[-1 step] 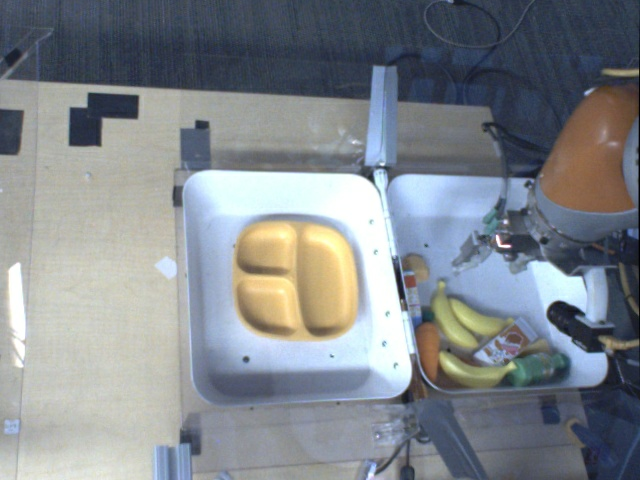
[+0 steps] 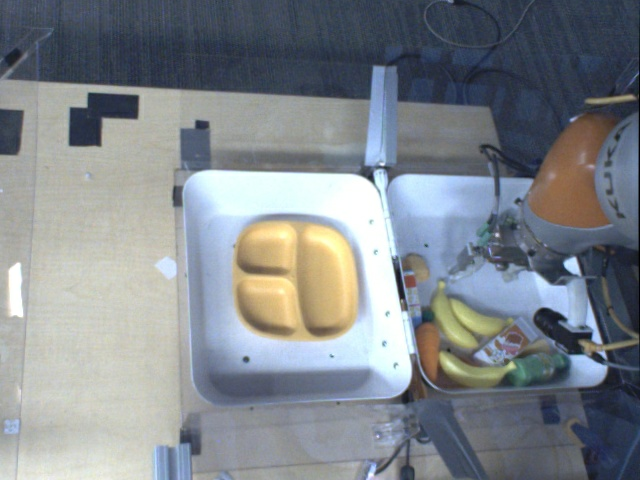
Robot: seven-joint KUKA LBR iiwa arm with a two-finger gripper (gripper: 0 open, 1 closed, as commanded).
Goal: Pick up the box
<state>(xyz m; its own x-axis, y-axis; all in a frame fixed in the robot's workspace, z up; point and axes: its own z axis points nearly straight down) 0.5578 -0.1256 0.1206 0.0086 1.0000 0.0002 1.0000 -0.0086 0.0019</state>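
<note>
box (image 2: 503,344) lies among bananas (image 2: 462,318); gripper (image 2: 487,251) hovers above, apart

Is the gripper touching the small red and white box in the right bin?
Apart. In the camera view the gripper sits over bare white bin floor, while the small red and white box lies lower down among the yellow bananas, with clear floor between them.

Grey arm (image 2: 600,208) with rounded orange band, dark lettering on grey casing, metallic hand (image 2: 487,253), black cables
</note>
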